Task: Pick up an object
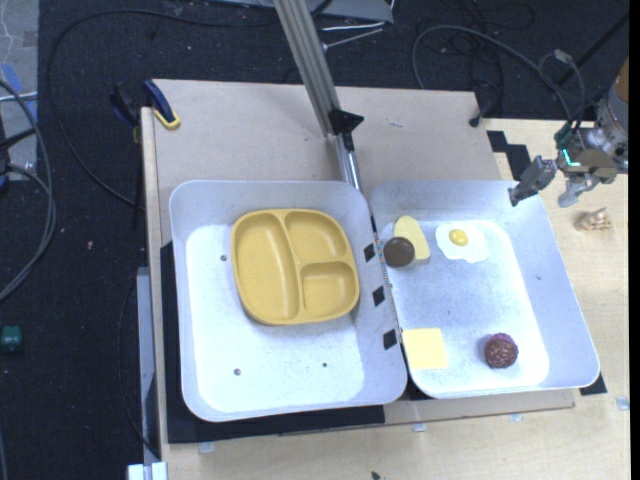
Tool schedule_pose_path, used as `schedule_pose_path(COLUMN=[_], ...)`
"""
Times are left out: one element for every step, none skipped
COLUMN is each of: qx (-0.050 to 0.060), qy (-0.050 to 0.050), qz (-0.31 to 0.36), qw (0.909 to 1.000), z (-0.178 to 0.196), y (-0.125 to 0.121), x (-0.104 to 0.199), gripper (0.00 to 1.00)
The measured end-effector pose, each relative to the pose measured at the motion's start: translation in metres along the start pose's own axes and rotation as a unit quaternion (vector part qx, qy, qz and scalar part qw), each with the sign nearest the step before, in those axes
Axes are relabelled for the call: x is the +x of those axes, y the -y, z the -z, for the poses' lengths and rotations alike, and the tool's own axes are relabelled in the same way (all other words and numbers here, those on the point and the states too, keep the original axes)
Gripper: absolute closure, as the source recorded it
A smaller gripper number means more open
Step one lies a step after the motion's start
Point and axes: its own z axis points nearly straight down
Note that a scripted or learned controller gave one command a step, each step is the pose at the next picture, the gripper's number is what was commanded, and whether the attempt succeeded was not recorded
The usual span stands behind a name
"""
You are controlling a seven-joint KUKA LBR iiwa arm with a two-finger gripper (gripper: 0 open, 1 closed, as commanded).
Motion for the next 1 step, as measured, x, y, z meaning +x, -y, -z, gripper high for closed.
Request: schedule_pose_path(qx=[-0.001], qy=[0.0], qz=[0.0], qw=[1.0], z=[0.0008], y=[-0.0004], x=[0.0], gripper=[0.0])
